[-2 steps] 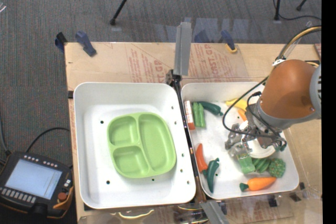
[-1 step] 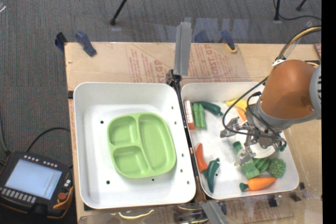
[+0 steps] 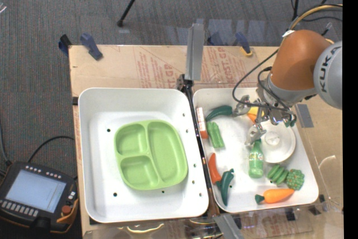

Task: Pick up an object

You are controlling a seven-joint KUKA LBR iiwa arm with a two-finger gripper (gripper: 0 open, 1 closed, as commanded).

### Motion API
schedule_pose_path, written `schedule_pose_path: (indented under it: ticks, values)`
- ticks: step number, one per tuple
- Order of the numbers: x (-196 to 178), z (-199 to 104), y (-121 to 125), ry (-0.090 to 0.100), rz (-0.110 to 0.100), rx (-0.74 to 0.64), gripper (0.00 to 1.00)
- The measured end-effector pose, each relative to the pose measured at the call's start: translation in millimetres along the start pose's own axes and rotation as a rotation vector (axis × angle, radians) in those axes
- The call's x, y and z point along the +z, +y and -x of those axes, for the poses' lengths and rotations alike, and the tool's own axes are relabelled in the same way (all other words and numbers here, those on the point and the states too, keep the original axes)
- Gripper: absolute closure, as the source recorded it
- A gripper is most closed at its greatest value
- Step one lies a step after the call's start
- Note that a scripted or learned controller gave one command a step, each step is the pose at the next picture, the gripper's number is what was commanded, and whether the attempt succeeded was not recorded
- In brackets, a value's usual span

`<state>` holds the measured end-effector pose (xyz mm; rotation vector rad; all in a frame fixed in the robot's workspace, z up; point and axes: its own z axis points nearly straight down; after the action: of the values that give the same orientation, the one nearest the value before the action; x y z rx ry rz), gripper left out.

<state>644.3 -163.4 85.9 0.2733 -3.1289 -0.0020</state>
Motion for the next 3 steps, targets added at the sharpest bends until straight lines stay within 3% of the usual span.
schedule_pose_path:
  ticks: [1, 2, 3]
  values:
    - [1, -43, 36, 0.001, 0.003, 0.005, 0.0]
    - [2, -100, 80, 0.003, 0.002, 0.172, 0.0]
    - [1, 2, 75, 0.001, 0.001, 0.165, 0.0]
